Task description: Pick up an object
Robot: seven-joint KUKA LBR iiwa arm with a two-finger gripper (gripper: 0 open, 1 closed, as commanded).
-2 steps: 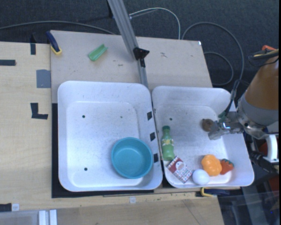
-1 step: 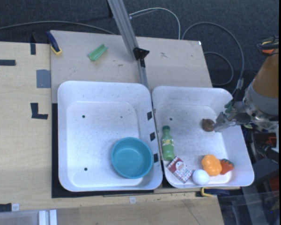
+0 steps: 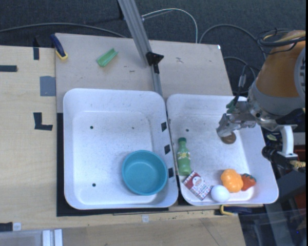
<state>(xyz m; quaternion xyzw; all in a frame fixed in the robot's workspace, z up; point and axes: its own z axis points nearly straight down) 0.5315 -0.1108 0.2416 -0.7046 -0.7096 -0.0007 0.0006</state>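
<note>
The right bin point(image 3: 205, 106) holds a green bottle point(image 3: 183, 157) lying near its left wall. A red and white packet point(image 3: 196, 184), a white egg-like ball point(image 3: 219, 192), an orange fruit point(image 3: 231, 180) and a small red item point(image 3: 248, 180) sit along its front edge. My gripper point(image 3: 227, 130) hangs low over the right bin's far right part, well apart from those things. A small brown round thing point(image 3: 229, 138) sits right under its tip; I cannot tell whether it is gripped.
A blue bowl point(image 3: 144, 171) stands in the front right corner of the left bin point(image 3: 92, 111). Behind the bins, a green block point(image 3: 107, 57) lies on the board and a slanted grey pole point(image 3: 136, 24) rises there. The arm's grey and orange body point(image 3: 280, 81) fills the right side.
</note>
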